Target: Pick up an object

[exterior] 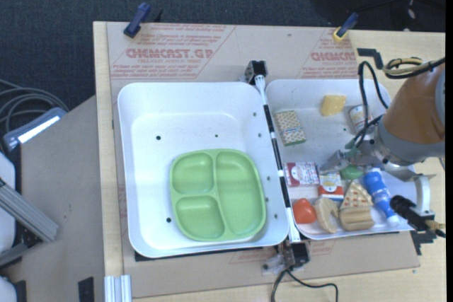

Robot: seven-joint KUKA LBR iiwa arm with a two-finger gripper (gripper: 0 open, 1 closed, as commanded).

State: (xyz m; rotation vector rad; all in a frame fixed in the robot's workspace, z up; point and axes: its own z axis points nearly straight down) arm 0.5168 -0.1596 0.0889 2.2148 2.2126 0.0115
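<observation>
A green tray point(216, 193) is held in the left bin point(141, 109); toys are heaped in the right bin point(304, 92). The tool point(352, 151), its state untellable, is lowered beside a blue bottle point(378, 190).

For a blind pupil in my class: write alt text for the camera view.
A grey-and-orange robot arm reaches from the right into the right white bin, above a clutter of small toy foods including a blue bottle and a yellow block. The left white bin holds a green divided tray.
</observation>
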